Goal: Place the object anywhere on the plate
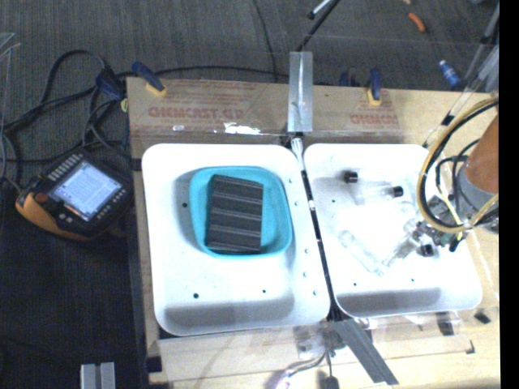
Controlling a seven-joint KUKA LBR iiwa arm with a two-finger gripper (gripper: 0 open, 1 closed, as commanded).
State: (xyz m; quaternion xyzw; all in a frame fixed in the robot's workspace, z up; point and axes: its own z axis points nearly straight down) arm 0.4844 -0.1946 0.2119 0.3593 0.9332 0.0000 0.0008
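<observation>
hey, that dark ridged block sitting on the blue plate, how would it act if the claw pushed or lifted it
The block looks flat and wide, so it probably won't roll or tip. It keeps straight edges and even ridges, so it seems stiff rather than floppy. It lies flat on the plate, so a push would likely slide it, perhaps stopping at the raised rim. Its weight can't be judged.

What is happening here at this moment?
A robot arm reaches in from the right over the right bin. Its gripper is low near some clear tubes lying in that bin. In the left bin a dark ridged block already lies on the blue plate, apart from the arm.
</observation>
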